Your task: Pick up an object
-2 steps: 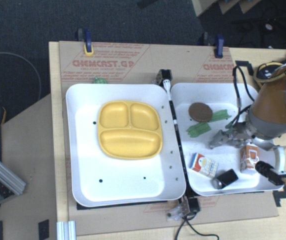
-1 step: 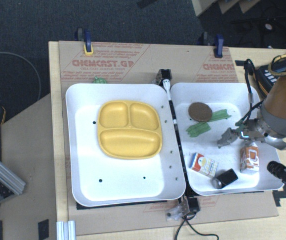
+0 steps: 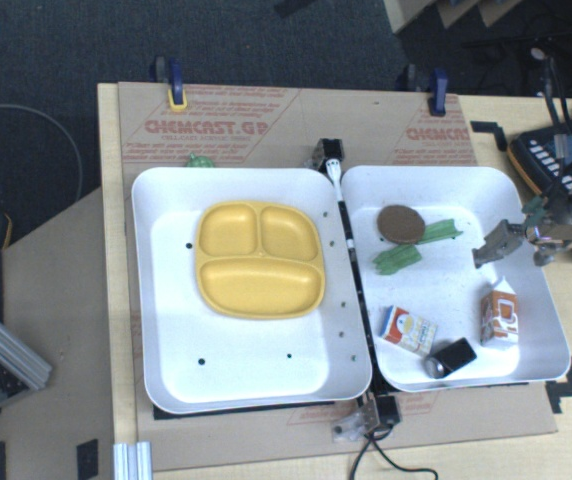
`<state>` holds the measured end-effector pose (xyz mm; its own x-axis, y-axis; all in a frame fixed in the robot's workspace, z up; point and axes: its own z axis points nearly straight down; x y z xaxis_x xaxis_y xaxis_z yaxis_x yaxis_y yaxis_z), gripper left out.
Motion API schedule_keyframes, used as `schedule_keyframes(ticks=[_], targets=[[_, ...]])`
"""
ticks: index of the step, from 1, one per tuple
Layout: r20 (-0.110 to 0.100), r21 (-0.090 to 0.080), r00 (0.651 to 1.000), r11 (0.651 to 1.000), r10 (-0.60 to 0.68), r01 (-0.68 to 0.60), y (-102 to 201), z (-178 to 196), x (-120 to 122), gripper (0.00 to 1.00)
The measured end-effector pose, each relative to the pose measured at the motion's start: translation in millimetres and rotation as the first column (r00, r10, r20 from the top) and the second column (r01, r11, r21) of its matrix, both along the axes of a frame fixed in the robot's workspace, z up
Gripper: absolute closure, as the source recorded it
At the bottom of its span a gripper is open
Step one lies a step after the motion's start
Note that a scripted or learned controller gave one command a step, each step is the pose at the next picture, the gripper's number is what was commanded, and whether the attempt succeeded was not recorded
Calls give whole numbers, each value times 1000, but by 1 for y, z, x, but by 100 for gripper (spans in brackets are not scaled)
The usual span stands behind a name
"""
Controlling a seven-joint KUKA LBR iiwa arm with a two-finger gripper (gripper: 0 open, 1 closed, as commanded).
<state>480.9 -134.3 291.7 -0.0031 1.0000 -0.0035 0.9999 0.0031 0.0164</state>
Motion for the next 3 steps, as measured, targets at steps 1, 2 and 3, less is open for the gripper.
schedule_keyframes(ticks=[1, 2, 3], targets=[[-3, -5, 1000, 1000, -8, 8, -62, 93, -1, 0], [1, 0, 1000, 1000, 0, 0, -23, -186, 4, 0], [4, -3, 1000, 1000, -1, 1, -33, 42, 1, 0]])
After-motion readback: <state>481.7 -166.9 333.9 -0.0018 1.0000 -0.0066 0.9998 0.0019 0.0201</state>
